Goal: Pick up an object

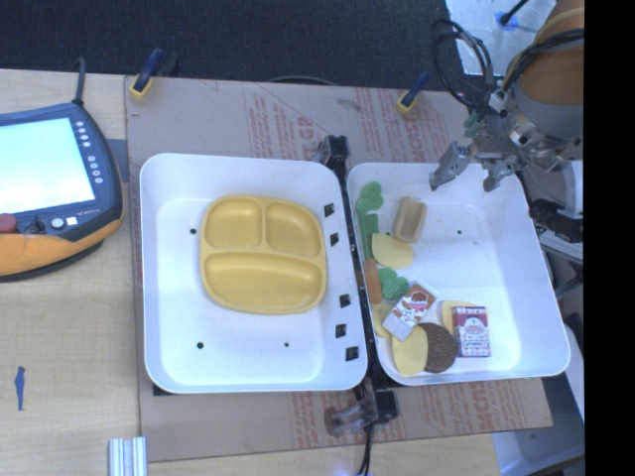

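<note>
Two shallow white bins side by side on the counter. The left white bin point(164, 266) holds a yellow plastic divided tray point(264, 254) with three compartments, lying flat near the bin's middle.

The right white bin point(526, 276) holds the small items, bunched along its left wall and near edge. From far to near: a green leafy plastic piece point(369, 206) against the left wall, a tan cylindrical block point(408, 218) just beside it, a pale yellow rounded piece point(393, 252) below that, an orange stick-like piece point(372, 281) along the wall, a second green piece point(393, 286), a small white and red printed packet point(411, 311), a yellow disc point(408, 352) touching a dark brown round cookie-like disc point(439, 349), and a red and yellow printed box point(470, 329) toward the near edge.

Grey arm with orange band comes in at the far right corner of the right bin. Claw point(468, 172) sits over the bin's far rim — fingers spread apart, nothing between them. It is well apart from the item cluster; nearest is the tan cylindrical block.

Off the bins: a handheld control pendant with a pale screen point(50, 188) at the counter's left edge, two blue and yellow clamps point(146, 72) on the far edge of the cardboard sheet point(248, 117) under the bins.
</note>
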Motion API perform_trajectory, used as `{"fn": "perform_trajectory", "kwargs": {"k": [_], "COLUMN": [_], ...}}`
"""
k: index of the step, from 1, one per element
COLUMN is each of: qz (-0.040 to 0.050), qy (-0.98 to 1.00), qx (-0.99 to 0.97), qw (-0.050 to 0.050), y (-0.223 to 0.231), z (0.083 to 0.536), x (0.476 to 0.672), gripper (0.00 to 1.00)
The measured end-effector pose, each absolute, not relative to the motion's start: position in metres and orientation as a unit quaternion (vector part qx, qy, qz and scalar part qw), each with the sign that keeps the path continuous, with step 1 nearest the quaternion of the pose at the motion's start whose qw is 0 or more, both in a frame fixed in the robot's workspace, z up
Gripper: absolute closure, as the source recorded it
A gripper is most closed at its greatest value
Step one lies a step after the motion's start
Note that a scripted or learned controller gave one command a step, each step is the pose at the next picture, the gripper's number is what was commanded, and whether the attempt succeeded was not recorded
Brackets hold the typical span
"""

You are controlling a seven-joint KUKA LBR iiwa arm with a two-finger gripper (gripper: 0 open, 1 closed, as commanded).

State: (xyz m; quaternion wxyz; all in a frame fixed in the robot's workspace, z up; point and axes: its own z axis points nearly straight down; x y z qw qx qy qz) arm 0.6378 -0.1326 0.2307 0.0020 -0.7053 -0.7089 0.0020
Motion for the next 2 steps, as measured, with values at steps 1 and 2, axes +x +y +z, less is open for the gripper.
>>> {"fn": "perform_trajectory", "kwargs": {"k": [1, 2], "qz": [0.0046, 0.0039], "qy": [-0.71, -0.71], "qx": [-0.704, -0.704], "qw": [0.005, 0.004], "y": [-0.136, -0.117], "z": [0.16, 0.086], "x": [0.655, 0.646], "gripper": [0.0, 0.0]}}
